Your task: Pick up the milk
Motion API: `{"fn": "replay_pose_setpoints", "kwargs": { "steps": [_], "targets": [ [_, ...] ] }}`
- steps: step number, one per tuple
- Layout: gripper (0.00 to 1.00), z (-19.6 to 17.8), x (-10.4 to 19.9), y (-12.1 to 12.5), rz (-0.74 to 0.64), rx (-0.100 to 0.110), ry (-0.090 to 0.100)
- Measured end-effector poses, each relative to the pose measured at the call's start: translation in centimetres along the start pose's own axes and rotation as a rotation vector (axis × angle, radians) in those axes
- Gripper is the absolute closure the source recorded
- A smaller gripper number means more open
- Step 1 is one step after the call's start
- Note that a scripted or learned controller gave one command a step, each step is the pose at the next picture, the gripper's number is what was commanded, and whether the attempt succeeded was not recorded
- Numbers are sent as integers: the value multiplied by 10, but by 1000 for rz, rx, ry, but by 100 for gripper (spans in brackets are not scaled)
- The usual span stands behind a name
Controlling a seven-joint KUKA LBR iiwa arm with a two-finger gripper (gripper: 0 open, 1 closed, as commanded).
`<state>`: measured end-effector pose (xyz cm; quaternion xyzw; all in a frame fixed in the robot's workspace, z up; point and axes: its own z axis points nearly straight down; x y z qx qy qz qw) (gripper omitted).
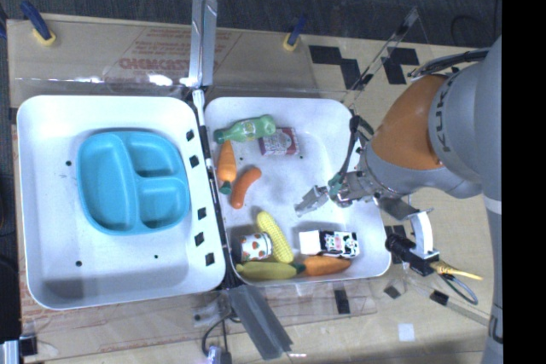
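Note:
The milk (328, 243) is a small white carton with black cow patches. It lies on its side near the front of the right bin (333, 111), just above an orange carrot (326, 265). My gripper (310, 200) hangs over the bin's middle right, a short way behind the milk and apart from it. Nothing shows in the gripper. The grey arm with its orange band (409, 128) reaches in from the right over the bin's rim.
The right bin also holds a green bottle (246, 130), a red packet (279, 142), a second carrot (226, 162), a sausage (245, 185), corn (275, 236), a small can (254, 247) and a banana (269, 270). A blue divided plate (136, 179) sits in the left bin (43, 268).

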<state>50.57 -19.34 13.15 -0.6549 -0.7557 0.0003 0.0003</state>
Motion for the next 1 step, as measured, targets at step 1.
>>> {"fn": "replay_pose_setpoints", "kwargs": {
  "steps": [1],
  "targets": [
    [0, 40, 6, -29, -227, 2, 3]
  ]
}}
